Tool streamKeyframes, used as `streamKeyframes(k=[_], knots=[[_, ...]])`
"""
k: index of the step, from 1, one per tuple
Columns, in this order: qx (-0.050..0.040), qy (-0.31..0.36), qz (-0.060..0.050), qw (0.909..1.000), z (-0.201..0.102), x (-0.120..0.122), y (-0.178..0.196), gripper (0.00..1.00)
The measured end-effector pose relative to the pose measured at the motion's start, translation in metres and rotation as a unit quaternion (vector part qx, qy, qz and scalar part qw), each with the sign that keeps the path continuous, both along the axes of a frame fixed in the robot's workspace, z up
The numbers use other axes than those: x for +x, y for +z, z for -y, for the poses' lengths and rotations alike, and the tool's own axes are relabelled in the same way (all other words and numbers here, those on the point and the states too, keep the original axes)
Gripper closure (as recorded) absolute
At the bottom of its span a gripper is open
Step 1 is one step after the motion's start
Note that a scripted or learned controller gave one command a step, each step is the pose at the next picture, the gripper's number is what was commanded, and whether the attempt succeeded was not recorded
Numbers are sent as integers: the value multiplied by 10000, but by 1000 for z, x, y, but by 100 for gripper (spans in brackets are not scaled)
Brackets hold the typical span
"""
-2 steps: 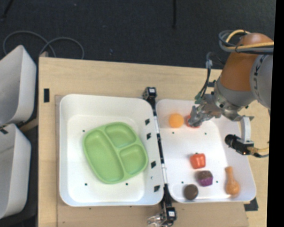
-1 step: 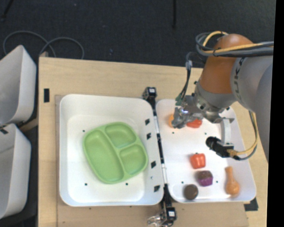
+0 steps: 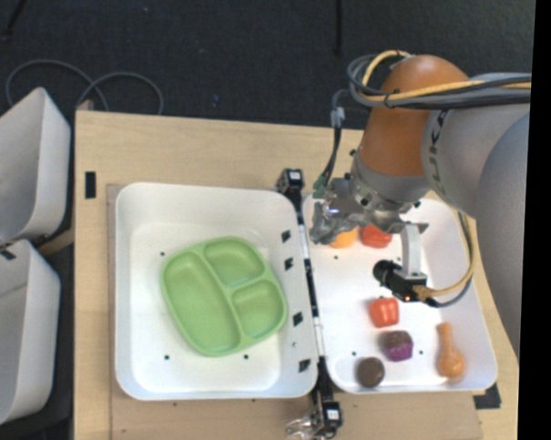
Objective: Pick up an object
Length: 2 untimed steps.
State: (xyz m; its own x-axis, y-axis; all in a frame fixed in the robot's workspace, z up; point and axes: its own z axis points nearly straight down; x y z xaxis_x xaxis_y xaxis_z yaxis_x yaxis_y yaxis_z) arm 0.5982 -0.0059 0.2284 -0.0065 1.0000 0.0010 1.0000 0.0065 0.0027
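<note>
Gripper [image 3: 348, 229] low in right bin [image 3: 345, 300], over orange piece [image 3: 345, 238] and red piece [image 3: 376, 235] (grip state: cannot tell, wrist hides it). Advice: centre on one piece, avoid bin wall, then lift straight.

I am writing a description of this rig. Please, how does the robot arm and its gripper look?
The arm is a thick, rounded grey body with a glossy orange band above the wrist. Yellow and grey cables loop over the band. The gripper is a small grey metal assembly with a black block beside it.
</note>
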Motion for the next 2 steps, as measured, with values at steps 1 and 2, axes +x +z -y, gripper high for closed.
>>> streamKeyframes(k=[1,2], knots=[[-4,-6,-19,10000,-47,-10,-6,100],[3,0,-4,10000,-91,-20,10,100]])
